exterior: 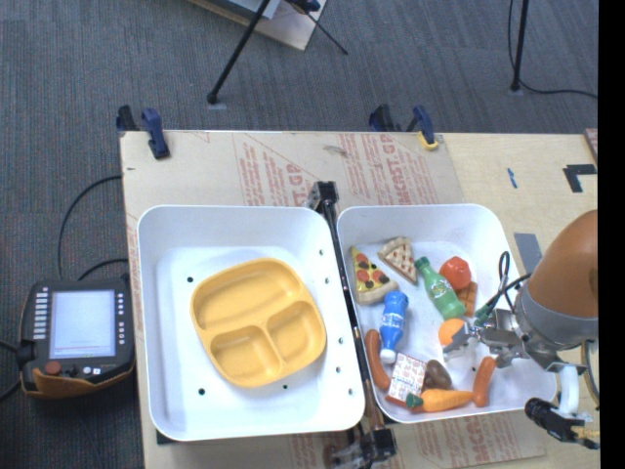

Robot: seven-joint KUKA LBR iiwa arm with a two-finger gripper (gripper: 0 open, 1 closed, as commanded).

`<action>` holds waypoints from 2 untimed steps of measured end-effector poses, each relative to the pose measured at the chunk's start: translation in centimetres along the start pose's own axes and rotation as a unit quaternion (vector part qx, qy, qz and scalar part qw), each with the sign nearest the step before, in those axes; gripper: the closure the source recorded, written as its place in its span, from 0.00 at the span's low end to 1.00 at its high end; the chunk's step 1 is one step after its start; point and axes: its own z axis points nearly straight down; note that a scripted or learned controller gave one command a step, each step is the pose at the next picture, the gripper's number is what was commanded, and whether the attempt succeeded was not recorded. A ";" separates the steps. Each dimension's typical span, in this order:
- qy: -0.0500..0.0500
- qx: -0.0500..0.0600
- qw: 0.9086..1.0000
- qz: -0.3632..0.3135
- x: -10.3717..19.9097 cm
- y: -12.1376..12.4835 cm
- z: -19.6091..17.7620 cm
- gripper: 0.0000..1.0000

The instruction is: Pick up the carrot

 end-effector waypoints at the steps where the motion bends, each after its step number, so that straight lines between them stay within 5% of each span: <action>1: -0.001 -0.003 0.984 0.180 4.9 4.4 0.6 0.00; 2: 0.000 0.000 0.984 0.178 5.0 4.4 -0.1 1.00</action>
